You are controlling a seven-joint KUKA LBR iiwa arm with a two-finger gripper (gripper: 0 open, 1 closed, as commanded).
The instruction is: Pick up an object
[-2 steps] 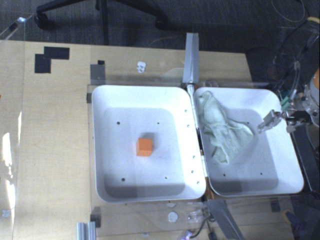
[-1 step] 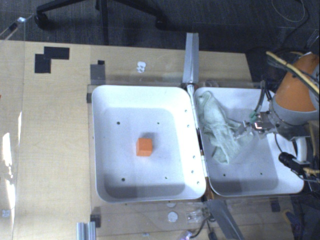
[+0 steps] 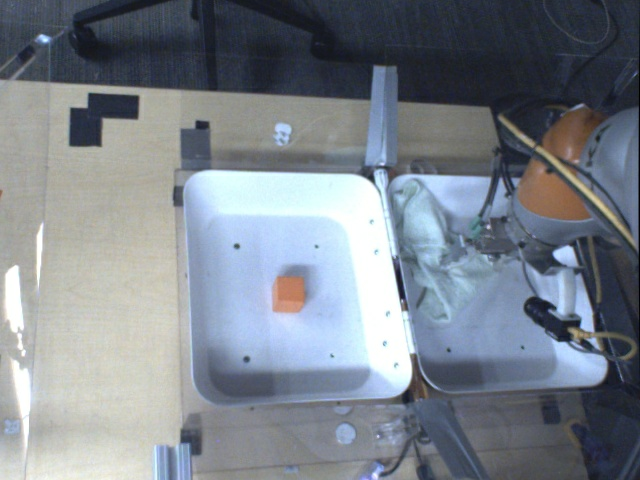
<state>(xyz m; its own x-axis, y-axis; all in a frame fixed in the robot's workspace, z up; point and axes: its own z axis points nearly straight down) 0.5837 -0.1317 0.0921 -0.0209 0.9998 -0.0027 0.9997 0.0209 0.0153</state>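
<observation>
A small orange cube (image 3: 289,294) lies near the middle of the left bin (image 3: 210,368). A crumpled pale cloth (image 3: 425,253) is bunched against the left wall of the right bin (image 3: 500,368). My gripper (image 3: 476,241) is low over the right bin, at the cloth's right edge, where a fold of the cloth stretches toward it. The grey arm with its orange band (image 3: 555,173) comes in from the right and hides the wrist.
A metal divider post (image 3: 382,118) stands behind the seam between the bins. A black connector with a yellow cable (image 3: 552,318) hangs over the right bin's right side. Black markers (image 3: 100,116) lie on the wooden bench at the back left.
</observation>
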